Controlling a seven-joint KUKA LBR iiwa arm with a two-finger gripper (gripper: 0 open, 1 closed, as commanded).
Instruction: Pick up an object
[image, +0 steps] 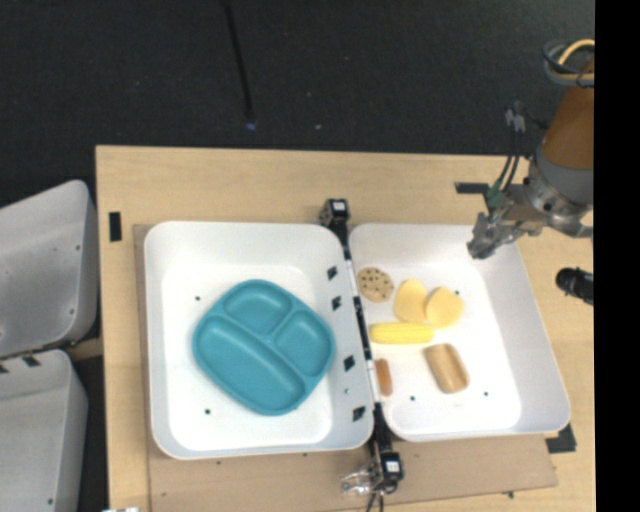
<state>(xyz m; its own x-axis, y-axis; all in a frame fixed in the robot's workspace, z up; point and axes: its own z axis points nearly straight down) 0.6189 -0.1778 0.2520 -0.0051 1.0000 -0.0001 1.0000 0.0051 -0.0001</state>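
In the right bin (520, 400) lie several toy foods. A brown cookie (375, 284) sits near the bin's left wall, with two yellow rounded pieces (411, 299) (444, 306) to its right. Below them lies a yellow banana-like piece (402, 333). A tan bread roll (446, 367) and a small orange sausage (384, 377) rest lower down. My gripper (483, 244) hangs over the bin's upper right corner, apart from all the foods, with nothing visible between its fingers.
The left bin (170, 410) bears a teal divided plate (263, 345). Black clips (334, 212) mark the seam between the bins. The wooden bench (300, 180) surrounds both bins, and a grey shape (40, 270) lies off its left edge.
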